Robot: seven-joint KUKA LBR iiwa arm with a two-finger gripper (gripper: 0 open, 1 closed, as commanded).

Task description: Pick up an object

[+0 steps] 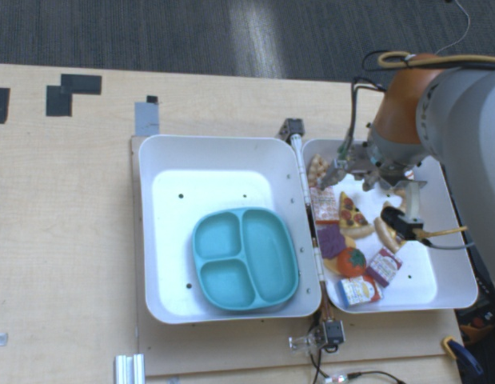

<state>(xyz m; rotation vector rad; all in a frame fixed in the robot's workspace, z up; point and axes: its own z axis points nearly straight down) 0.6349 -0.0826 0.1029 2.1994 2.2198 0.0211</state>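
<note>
Camera view: hand, state unreadable, over crowded toys; tight packing just beside it risks a missed or double grasp.

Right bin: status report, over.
Tool over right bin, far end; grip unclear. Toy food crowded along its left wall, pizza slice nearest tool. Plate in left bin, clear of the work.
</note>
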